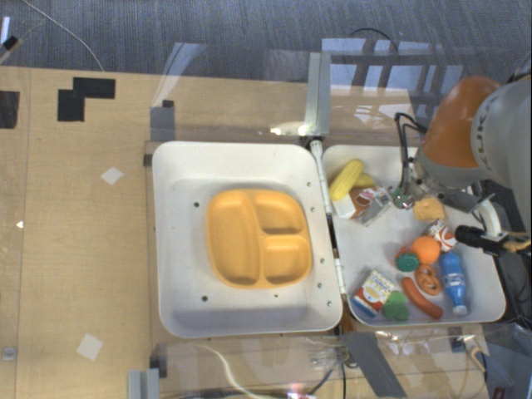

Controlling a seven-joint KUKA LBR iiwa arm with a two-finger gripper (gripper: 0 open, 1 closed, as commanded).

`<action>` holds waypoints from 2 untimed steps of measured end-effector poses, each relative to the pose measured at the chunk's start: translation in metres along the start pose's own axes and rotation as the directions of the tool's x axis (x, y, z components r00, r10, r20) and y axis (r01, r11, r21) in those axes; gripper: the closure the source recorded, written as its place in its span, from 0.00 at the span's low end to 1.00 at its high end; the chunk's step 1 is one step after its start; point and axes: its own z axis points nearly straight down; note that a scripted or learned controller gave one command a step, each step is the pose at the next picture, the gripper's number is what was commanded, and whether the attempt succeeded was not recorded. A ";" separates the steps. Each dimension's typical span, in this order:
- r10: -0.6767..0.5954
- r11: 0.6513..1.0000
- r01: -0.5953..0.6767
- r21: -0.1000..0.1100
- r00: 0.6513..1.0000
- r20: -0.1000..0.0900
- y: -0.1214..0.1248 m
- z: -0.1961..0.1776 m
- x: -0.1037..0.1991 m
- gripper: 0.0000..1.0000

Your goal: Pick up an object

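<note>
On the wooden desk (75, 248), the left bin (179, 223) carries a yellow divided tray (256, 238), while the right bin (490, 302) is crowded: a corn cob (346, 179) at its 11 o'clock, a bread piece (429, 209) near the centre, and toward 5 o'clock an orange (426, 248), a blue bottle (453, 283), a sausage (420, 298), a green ball (406, 262) and a small carton (376, 288). The arm (478, 131) leans in from 3 o'clock, its hand (397, 196) low over the right bin's upper middle, just beside a brown-and-silver packet (366, 204) lying under the corn. Whether the hand is spread or closed cannot be told, and nothing is visibly caught in it.
</note>
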 end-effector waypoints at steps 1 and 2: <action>0.184 0.983 -0.184 0.010 0.983 -0.005 0.012 0.000 -0.025 0.00; 0.348 0.937 -0.348 0.002 0.937 -0.001 0.006 0.001 -0.005 0.00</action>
